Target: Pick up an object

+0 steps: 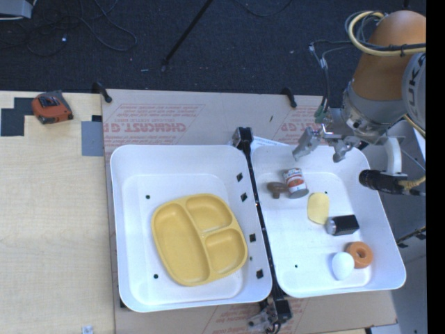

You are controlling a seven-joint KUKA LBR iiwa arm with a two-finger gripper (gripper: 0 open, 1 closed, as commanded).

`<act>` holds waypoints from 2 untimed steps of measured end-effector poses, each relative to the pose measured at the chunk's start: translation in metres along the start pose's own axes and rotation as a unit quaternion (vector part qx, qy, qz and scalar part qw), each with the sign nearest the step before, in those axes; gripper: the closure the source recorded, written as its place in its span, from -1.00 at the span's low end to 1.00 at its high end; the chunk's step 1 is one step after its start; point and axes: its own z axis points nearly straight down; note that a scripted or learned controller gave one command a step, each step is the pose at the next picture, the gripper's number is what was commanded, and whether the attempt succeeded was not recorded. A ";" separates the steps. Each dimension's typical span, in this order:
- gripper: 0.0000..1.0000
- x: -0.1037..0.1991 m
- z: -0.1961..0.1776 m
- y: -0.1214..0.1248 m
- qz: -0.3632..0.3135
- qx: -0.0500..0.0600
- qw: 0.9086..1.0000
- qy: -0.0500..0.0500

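My gripper [323,147] hangs over the far edge of the right bin [389,270], open, with nothing between its fingers [304,145]. Just below it a small red-and-white can [295,182] lies beside a brown piece [276,190]. Further toward the front lie a pale yellow object [318,207], a black block [342,225], an orange ring [360,254] and a white ball [342,265]. The gripper touches none of them.
The left bin [132,186] holds a yellow divided plate [200,237]. A black divider [252,200] runs between the two bins. An orange tape measure [52,107] sits on the wooden bench at the far left. Cables hang around the arm's wrist [386,54].
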 end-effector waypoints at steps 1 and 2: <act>-1.00 -0.001 0.047 -0.005 0.000 0.001 1.000 0.000; -1.00 0.001 0.096 0.001 0.000 0.002 1.000 0.000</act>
